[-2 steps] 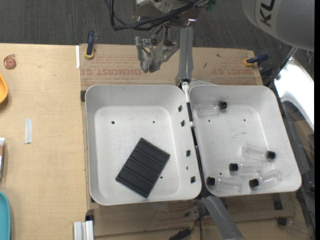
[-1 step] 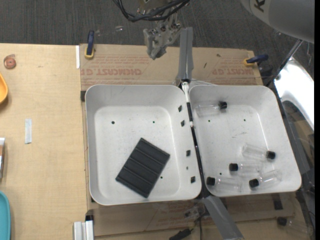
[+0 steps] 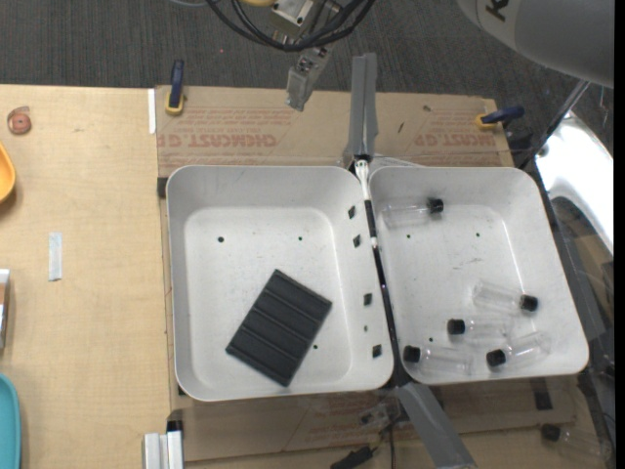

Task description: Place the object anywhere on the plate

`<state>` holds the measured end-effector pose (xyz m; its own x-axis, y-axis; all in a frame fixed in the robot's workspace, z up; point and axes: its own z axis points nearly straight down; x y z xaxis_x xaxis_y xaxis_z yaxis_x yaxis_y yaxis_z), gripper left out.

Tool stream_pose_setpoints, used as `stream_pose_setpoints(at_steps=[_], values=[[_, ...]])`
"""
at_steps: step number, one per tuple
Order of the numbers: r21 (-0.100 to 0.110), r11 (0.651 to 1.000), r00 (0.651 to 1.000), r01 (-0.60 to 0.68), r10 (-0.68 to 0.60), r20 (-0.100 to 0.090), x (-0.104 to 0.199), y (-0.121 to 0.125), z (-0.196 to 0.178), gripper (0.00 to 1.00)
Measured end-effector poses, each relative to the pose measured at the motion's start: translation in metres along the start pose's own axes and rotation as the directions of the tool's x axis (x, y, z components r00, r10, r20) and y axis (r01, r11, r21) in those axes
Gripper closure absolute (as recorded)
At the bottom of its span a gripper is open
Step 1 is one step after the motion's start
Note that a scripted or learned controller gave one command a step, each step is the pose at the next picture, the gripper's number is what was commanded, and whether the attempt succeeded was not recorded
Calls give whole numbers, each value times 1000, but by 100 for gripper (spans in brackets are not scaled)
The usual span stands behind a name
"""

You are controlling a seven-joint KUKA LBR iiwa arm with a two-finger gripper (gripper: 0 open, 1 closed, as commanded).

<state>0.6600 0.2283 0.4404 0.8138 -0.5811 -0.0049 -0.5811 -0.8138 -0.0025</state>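
Lying askew in the bin (image 3: 178, 262) below the gripper (image 3: 299, 86), your plate (image 3: 279, 326) is a dark ridged slab. Clear black-capped vials (image 3: 498, 299) scatter lower right of it. It hangs beyond both bins; you cannot tell its grip.

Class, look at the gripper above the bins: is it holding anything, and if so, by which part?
Nothing is seen held. The gripper hangs above the far edge of the bench, away from the dark plate in the left bin and the clear vials.

Plate (image 3: 280, 325) tilted in left bin (image 3: 195, 189); vials (image 3: 503, 301) scattered in right bin (image 3: 547, 223).
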Motion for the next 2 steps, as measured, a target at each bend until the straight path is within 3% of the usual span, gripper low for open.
stream_pose_setpoints(at_steps=[2], values=[[4,1000,1000,-17,17,11,5,1,-14,100]])
